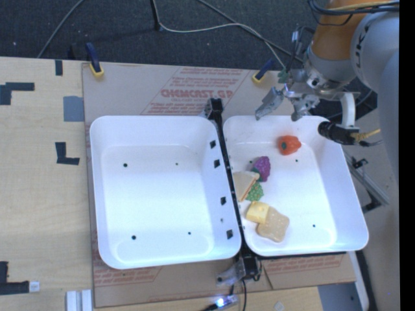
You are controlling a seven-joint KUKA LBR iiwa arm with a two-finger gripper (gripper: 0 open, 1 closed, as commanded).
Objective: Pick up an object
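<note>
My gripper (283, 108) hangs above the far edge of the right bin (337, 193), its two fingers spread apart with nothing between them. A red tomato-like piece (290, 144) lies in the right bin just below and right of the gripper. A purple grape-like piece (262, 167) sits near the bin's middle. Below the purple piece a tan sandwich slice (244, 184) leans against the left wall, with a green piece (256, 190) beside it. A yellow cheese block (257, 212) and a tan bread piece (274, 225) lie toward the front.
The left bin (159, 190) stands beside the right one, joined by black clips along the shared wall (224, 173). Both bins rest on a cardboard sheet (188, 92). A grey cable (194, 21) loops across the dark floor at the back.
</note>
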